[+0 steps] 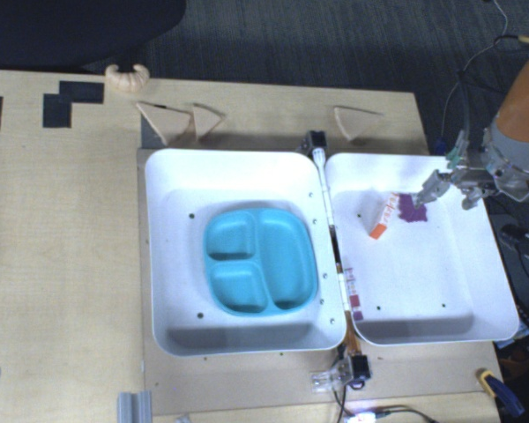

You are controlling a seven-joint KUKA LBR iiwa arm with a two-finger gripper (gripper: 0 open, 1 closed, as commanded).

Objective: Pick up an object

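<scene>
Right bin (pixel 441 311): hand (pixel 450 188) (grip unclear) beside a blurry purple object (pixel 412 209).

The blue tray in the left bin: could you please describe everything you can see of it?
The blue tray is a light blue, smooth, plastic-looking dish with rounded corners, divided by raised ridges into three compartments: two smaller ones on its left side and a larger one on its right. It lies flat and right way up on the floor of the left bin, roughly in the middle and turned slightly askew to the bin's walls. Nothing appears to lie in it, and it touches only the bin floor.
</scene>
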